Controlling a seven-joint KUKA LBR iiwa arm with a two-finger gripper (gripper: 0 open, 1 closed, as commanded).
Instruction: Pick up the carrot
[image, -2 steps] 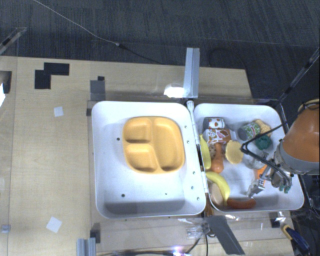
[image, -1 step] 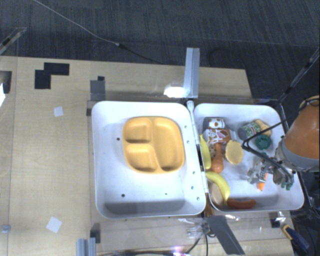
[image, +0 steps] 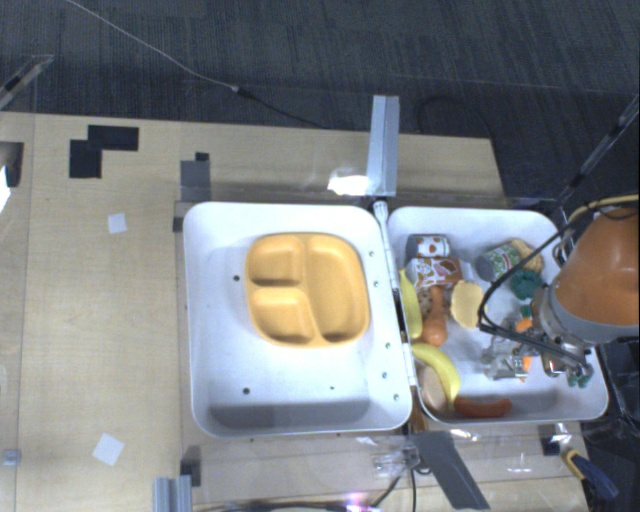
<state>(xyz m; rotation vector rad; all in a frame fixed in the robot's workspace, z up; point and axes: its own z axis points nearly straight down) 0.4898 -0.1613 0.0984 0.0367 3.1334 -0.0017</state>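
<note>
In the right bin (image: 590, 405), a small orange piece with a teal-green top (image: 523, 318) looks like the carrot. It lies right of centre and is mostly hidden by black cables and the wrist. My gripper (image: 508, 364) hangs low over the bin floor just below and slightly left of it. The grey wrist and orange band (image: 600, 275) rise to the right. Nothing can be seen held by the gripper.
Also in the right bin are a brown-orange drumstick-like piece (image: 435, 316), a banana (image: 441, 366), a red sausage (image: 482, 407), a yellow round piece (image: 466, 303), a red-and-white carton (image: 432, 258) and a can (image: 500, 262). The left bin (image: 215, 380) holds a yellow divided tray (image: 305, 288).
</note>
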